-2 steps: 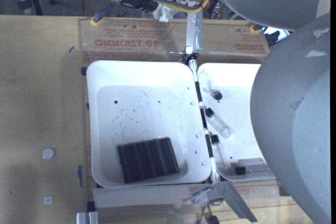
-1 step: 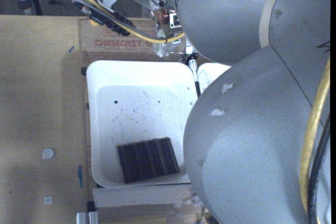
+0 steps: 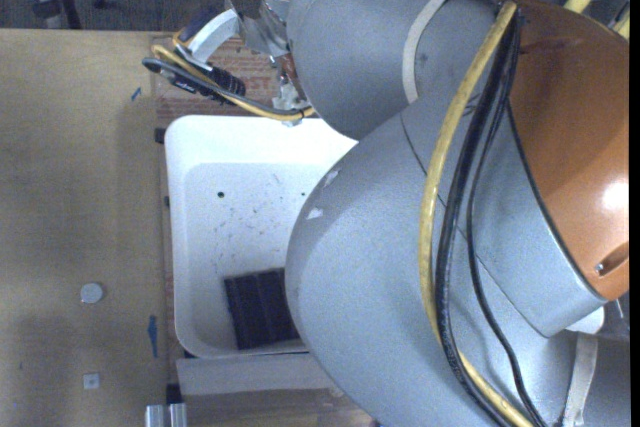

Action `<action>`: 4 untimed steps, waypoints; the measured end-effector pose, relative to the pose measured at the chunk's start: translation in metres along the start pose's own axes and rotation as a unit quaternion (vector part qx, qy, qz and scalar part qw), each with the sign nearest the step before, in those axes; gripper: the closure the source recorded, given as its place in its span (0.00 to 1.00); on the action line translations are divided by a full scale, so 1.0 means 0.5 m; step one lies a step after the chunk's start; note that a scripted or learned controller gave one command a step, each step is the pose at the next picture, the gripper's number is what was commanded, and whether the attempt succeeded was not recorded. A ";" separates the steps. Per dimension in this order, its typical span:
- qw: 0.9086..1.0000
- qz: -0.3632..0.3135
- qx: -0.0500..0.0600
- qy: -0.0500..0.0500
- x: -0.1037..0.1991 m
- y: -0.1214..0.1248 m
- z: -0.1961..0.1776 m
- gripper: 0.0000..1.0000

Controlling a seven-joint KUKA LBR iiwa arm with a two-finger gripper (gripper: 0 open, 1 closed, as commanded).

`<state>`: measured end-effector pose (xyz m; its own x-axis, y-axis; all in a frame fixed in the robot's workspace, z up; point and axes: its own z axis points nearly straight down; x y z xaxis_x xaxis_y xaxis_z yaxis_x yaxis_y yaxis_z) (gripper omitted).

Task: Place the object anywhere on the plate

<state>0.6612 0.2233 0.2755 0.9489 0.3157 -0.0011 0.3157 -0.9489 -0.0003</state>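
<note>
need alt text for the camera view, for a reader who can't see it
A large grey robot arm with an orange band covers most of the shallow white plastic bin below it. A dark ridged rectangular object lies in the bin's near corner, and the tan bench top stretches away on the left.

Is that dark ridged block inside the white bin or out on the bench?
Inside. The dark block lies flat on the floor of the white bin, near its lower wall, partly hidden by the arm.
</note>
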 end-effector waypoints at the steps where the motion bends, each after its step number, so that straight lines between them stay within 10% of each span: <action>1: 1.000 0.024 0.000 0.003 -0.028 0.023 -0.319 1.00; 2: 1.000 0.003 0.000 -0.002 -0.066 0.166 -0.319 1.00; 3: 0.998 -0.065 0.000 -0.001 -0.038 0.061 -0.319 1.00; 4: 0.999 0.050 0.000 0.002 -0.013 0.016 -0.319 1.00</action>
<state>0.6578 0.2136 0.4349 0.9754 0.2203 0.0036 0.2203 -0.9754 0.0001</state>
